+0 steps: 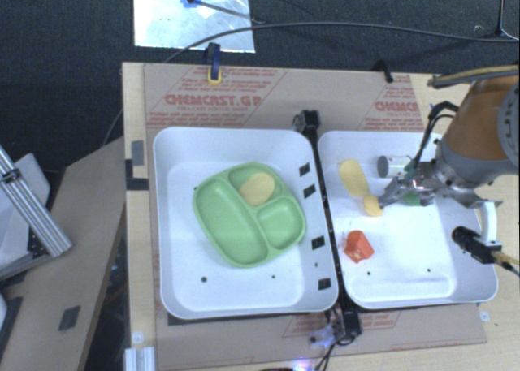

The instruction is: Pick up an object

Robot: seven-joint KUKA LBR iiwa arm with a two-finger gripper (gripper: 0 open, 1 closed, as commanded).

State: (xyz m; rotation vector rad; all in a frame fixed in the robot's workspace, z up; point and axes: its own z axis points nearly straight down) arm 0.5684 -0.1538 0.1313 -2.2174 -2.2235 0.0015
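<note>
Hovering low in the right bin (467,280), the gripper (393,196) nears the yellow banana (358,184); grip state unclear.

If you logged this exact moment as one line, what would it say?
arm: over right bin | gripper: beside yellow piece | orange block: untouched | green tray: left bin

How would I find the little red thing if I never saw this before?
Look in the right-hand white bin, on its floor near the divider. The small red-orange block sits alone there, below the long yellow piece. It is the sole red, chunky item.
</note>
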